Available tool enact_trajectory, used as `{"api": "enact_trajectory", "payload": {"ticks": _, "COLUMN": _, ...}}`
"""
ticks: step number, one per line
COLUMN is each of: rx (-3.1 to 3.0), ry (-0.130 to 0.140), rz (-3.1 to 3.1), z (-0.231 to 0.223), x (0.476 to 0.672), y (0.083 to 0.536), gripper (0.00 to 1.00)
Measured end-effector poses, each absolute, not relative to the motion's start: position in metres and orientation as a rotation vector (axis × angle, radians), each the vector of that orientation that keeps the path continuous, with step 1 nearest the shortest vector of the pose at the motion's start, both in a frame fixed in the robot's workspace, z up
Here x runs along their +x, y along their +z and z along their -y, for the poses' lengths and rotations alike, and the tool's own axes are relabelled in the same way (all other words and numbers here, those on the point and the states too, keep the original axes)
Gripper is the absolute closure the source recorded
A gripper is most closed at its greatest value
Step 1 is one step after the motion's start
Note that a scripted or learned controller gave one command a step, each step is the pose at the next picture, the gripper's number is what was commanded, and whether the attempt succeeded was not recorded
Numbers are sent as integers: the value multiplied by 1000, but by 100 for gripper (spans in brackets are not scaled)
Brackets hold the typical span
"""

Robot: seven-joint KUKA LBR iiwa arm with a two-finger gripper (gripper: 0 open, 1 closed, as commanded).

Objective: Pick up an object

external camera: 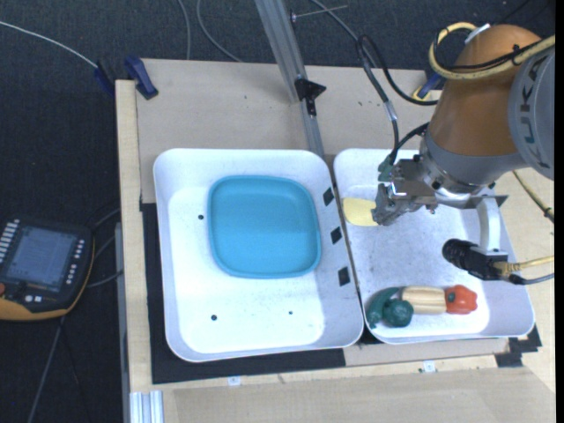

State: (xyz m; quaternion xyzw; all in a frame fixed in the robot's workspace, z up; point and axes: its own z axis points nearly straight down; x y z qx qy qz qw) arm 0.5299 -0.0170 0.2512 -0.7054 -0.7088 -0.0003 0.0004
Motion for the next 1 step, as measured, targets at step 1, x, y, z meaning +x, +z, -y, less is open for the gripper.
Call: {"api": "enact_trajectory", "payload": {"ticks": 1, "rx": -2215, "ry": 0, "rz": 2226, "z": -39, "x": 534, "y": 241, "gripper": 100}}
